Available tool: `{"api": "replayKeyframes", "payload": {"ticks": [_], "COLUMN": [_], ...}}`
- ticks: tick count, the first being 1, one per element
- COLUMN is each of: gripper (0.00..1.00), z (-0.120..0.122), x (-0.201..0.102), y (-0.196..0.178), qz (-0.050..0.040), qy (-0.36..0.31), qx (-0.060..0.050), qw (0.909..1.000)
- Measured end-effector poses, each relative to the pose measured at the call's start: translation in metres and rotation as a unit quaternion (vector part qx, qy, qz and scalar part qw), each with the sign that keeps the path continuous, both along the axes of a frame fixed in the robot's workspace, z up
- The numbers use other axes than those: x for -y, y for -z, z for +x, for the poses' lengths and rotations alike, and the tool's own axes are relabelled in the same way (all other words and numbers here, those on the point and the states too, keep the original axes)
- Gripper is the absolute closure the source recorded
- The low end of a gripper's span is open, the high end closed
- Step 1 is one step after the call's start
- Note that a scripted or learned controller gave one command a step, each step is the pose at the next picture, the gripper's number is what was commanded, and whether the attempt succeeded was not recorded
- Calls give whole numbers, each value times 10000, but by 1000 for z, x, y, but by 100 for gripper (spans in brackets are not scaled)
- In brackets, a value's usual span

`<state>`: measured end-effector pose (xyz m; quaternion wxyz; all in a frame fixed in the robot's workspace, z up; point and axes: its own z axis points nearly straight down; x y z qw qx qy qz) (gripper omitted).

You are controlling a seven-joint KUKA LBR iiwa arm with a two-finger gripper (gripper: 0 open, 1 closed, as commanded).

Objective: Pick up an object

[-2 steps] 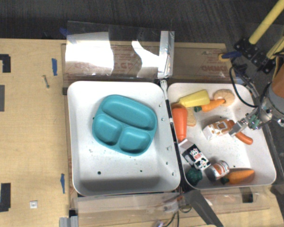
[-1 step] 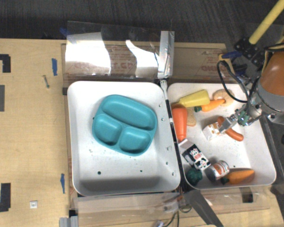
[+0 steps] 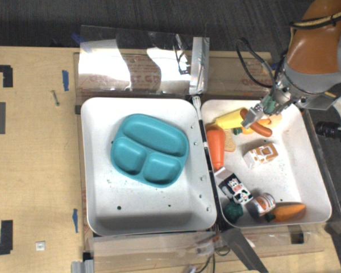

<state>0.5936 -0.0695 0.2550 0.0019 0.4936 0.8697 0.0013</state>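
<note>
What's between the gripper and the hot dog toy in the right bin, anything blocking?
Nothing visible. The gripper sits directly at the hot dog toy near the right bin far edge, with the yellow toy just beside it on the left. The carrot and the small house toy lie nearer, off the path.

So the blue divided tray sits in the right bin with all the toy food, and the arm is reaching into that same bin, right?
Not quite. The camera view shows the blue divided tray alone in the left bin. The toy food, such as the carrot, lies in the right bin, where the gripper is reaching.
</note>
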Motion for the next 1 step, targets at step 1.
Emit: {"api": "replayKeyframes", "payload": {"ticks": [1], "gripper": [100], "z": [22], "x": [-52], "y": [35], "qz": [5], "qy": [347], "qx": [-39], "qw": [9994]}}
